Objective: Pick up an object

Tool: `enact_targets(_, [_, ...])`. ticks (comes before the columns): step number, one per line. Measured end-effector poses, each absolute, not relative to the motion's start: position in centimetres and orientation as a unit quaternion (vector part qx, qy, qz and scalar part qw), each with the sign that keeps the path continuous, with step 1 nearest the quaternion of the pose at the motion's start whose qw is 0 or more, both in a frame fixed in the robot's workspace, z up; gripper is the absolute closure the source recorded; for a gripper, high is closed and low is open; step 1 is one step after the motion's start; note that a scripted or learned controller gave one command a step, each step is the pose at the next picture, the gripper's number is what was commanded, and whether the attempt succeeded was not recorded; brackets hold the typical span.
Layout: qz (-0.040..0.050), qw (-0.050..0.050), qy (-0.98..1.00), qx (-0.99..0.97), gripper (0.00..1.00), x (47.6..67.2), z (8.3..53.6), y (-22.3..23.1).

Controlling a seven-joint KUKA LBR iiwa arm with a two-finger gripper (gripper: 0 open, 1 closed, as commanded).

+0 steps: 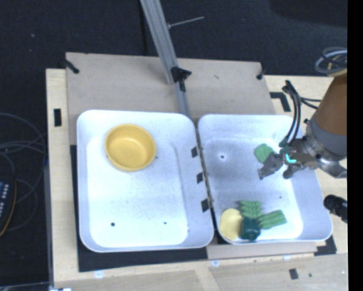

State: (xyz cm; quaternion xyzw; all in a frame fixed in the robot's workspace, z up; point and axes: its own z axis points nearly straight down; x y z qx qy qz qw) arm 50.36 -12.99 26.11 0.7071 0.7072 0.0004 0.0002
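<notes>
My gripper (277, 169) hangs over the right bin (229, 139), near its right side, with the orange band of the arm above it at the frame's right. Its two dark fingers stand apart, nothing between them. A small light green object (264, 152) lies just up-left of the fingertips, partly hidden by the gripper. At the bin's front edge lie a yellow rounded object (230, 222), a green leafy toy (251, 208), a dark teal piece (250, 229) and a green stick-like piece (273, 219), bunched together.
The left bin (139, 217) holds a yellow bowl (130, 147) near its back left. A grey metal pole (160, 32) runs from the top of the frame down to the divider between the bins. Cables lie at the right edge.
</notes>
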Motion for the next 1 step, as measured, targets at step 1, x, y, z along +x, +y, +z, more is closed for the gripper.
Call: enact_targets(1, [0.0004, 0.0, 0.707, 0.707, 0.0, 50.36, 26.11, -12.99])
